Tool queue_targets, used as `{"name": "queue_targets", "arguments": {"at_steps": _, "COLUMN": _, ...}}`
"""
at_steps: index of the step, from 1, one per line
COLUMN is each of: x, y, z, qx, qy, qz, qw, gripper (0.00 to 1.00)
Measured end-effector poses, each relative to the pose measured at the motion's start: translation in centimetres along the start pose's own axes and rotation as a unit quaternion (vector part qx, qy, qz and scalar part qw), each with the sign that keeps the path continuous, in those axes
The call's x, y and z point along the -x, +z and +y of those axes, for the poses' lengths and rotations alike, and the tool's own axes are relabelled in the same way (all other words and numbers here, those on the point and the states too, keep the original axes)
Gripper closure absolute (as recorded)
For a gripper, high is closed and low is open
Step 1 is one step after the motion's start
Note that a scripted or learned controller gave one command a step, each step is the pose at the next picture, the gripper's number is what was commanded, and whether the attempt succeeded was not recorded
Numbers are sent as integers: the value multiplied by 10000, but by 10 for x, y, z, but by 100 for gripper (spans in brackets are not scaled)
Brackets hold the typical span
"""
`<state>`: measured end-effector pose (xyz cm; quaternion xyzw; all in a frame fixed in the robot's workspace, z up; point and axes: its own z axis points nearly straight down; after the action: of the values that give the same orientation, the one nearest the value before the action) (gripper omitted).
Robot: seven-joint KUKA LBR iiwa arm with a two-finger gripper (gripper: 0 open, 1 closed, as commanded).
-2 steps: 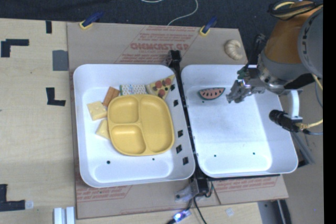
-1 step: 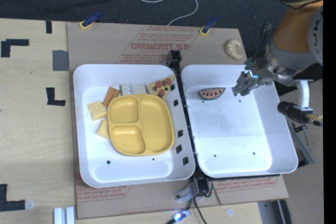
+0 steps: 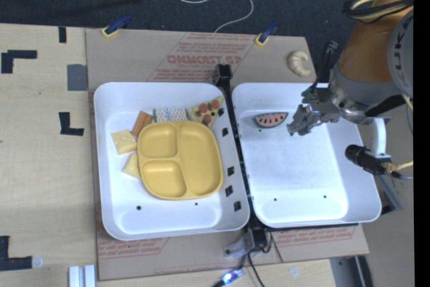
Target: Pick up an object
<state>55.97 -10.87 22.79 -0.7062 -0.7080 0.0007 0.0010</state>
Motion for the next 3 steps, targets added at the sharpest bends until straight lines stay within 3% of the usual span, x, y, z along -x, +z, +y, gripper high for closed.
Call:
{"name": "queue_targets", "arguments": {"at_steps": 1, "x": -36, "y": 10, "z": -36, "qx": -14, "qy": 1, "qz": 5, "qw": 10000, "gripper": 100}}
{"name": "queue_targets", "arguments": {"at_steps": 2, "x": -86, "y": -5, "z": -62, "qx": -4, "qy": -19, "qz": 11, "qw": 10000, "gripper": 100}}
{"name": "queue_targets", "arguments": {"at_steps": 3, "x": -83, "y": -5, "z": -59, "qx": 0, "qy": 1, "qz": 1, "qw": 10000, "gripper": 100}}
